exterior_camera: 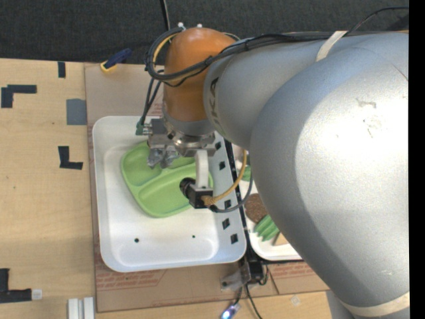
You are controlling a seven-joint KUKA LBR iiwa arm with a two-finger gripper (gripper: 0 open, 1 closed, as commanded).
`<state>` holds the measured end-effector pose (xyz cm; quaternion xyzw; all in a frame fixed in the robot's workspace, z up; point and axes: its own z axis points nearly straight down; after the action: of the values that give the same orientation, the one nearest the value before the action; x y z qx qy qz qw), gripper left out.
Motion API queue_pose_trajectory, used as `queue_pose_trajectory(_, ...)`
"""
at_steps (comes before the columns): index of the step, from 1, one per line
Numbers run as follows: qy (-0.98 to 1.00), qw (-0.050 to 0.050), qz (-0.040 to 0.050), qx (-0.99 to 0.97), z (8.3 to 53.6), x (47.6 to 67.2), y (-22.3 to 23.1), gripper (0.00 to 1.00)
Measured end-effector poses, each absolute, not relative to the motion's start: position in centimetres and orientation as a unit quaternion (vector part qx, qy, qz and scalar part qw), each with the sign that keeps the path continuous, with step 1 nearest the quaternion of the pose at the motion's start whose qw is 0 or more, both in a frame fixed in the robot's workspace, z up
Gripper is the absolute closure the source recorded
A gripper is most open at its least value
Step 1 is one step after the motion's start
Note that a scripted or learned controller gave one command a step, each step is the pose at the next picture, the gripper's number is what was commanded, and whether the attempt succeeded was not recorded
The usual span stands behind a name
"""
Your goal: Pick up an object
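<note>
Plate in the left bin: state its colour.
Light green; the plate shows best in the camera view, under the gripper.

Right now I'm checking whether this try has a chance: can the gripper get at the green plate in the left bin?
Probably yes. The gripper hangs directly over the green plate in the left bin, and nothing lies between them. The plate lies flat, so catching its rim could be tricky.

No readable text, label, brand or number appears anywhere; the black shapes on the bench [40,151] at the frame's left are plain marks, not letters.
</note>
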<state>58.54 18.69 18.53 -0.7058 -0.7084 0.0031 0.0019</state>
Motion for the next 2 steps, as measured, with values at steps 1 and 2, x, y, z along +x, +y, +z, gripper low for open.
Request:
queue_pose_trajectory(1,-0.706,-0.001,-0.0007,-0.708,25.2,62.3,13.4,1.0)
queue_pose_trajectory(2,-0.707,0.002,0.0036,-0.707,20.1,61.5,14.1,1.0)
